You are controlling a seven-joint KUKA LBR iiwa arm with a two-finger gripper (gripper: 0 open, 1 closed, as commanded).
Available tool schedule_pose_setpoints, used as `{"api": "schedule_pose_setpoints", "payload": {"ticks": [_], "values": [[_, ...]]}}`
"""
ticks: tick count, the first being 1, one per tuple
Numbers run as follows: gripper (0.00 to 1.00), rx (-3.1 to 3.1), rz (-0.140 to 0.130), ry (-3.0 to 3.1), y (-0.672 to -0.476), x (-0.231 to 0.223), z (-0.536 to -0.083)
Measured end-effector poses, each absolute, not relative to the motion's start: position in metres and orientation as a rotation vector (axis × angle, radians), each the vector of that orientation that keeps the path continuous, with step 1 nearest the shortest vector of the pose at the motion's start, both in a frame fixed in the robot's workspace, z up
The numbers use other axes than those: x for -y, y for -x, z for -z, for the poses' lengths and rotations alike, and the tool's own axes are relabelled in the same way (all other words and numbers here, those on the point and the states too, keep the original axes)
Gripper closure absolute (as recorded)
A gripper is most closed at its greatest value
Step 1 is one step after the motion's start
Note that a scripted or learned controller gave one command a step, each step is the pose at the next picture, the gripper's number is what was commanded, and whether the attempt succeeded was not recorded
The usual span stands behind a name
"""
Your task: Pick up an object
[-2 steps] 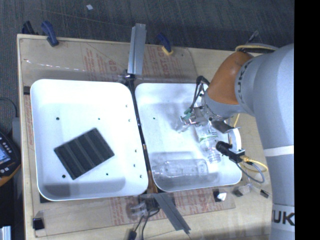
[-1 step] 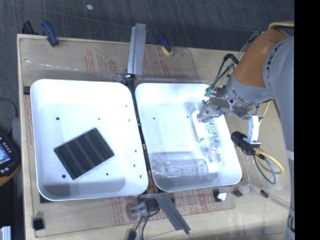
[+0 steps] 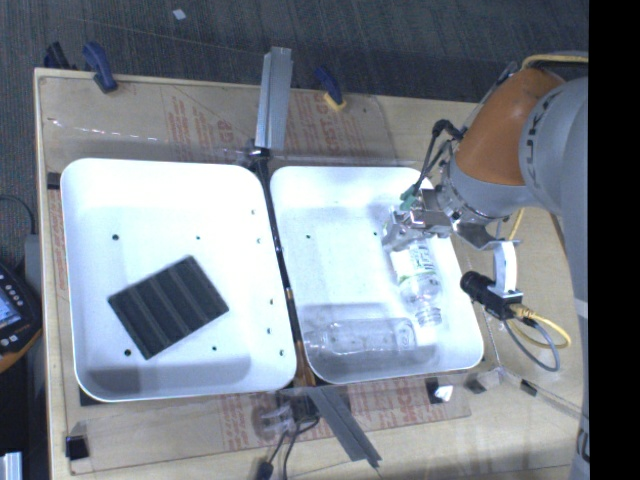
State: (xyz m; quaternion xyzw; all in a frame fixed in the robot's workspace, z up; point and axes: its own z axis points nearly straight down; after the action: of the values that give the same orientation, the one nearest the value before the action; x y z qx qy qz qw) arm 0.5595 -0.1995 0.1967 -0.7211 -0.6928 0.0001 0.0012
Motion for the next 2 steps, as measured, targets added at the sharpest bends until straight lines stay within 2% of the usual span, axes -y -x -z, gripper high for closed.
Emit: {"api": "schedule_pose_setpoints", "payload": {"ticks": [1,2], "values": [[0.00,2.451,-0.001,1.961,-0.5501,0.2050,-0.1641],[0.00,2.450,-0.001,1.963,-0.5501,0.2052,-0.1641]]}}
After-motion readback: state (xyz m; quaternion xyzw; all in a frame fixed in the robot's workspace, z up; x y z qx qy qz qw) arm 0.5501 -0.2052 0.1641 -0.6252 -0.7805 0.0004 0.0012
